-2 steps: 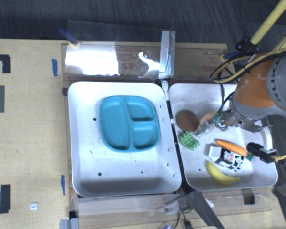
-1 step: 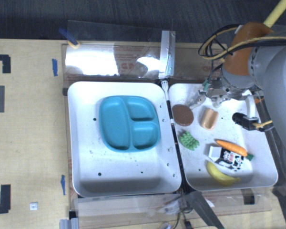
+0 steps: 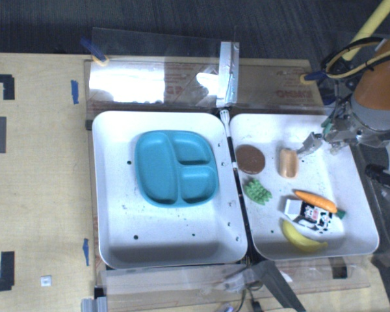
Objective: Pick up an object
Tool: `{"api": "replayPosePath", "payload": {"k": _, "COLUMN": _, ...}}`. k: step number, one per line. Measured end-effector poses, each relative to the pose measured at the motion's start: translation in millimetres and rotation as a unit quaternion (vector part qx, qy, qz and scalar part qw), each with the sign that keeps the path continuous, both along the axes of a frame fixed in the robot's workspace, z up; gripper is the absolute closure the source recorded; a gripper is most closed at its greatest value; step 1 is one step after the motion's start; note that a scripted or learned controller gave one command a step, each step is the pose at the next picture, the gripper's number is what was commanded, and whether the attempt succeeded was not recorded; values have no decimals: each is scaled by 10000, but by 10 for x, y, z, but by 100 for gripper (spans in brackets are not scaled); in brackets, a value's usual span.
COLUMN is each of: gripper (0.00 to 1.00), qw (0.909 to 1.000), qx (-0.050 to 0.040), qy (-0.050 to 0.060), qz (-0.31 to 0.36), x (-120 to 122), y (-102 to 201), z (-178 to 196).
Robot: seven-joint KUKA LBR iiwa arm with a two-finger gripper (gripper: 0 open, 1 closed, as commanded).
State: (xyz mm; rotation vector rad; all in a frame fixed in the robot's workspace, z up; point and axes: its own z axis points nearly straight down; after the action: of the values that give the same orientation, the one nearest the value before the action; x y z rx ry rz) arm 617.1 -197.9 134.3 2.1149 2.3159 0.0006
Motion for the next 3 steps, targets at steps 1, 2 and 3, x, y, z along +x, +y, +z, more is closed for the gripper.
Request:
{"api": "replayPosePath", "payload": {"k": 1, "gripper": 0, "qw": 9984, "qx": 20, "qy": 7, "qz": 572, "x": -1344, "y": 410, "z": -474}}
{"api": "replayPosePath", "payload": {"k": 2, "gripper": 0, "qw": 9903, "qx": 5, "qy": -7, "qz": 1387, "x": -239, "y": 344, "z": -478}}
{"api": "replayPosePath", "payload": {"k": 3, "gripper": 0, "qw": 9973, "qx": 15, "qy": -16, "qz": 740, "x": 157, "y": 891, "z": -484}}
